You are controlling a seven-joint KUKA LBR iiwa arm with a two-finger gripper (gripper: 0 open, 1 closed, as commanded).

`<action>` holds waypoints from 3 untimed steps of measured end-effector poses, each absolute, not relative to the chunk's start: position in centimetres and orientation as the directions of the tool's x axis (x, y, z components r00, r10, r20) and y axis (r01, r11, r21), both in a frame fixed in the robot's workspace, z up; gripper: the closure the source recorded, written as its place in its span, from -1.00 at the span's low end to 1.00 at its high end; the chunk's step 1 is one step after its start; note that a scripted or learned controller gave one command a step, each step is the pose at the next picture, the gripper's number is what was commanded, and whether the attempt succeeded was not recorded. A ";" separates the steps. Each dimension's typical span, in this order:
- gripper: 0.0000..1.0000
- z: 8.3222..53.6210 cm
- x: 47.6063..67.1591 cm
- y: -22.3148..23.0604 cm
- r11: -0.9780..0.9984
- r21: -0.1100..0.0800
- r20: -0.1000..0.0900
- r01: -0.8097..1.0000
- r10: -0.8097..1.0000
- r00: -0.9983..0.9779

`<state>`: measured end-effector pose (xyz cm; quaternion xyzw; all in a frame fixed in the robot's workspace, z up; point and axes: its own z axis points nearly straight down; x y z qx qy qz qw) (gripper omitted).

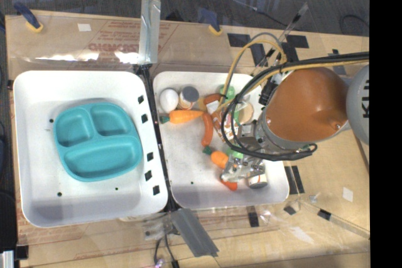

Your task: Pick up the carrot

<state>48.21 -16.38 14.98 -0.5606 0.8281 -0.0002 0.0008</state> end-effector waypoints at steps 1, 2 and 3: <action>1.00 9.1 47.7 -10.0 0.294 0.003 -0.002 -0.956 -0.956 -0.294; 1.00 20.1 48.3 -21.5 0.286 -0.007 0.004 -0.958 -0.958 -0.286; 1.00 40.3 48.8 -21.0 0.239 -0.010 0.004 -0.971 -0.971 -0.239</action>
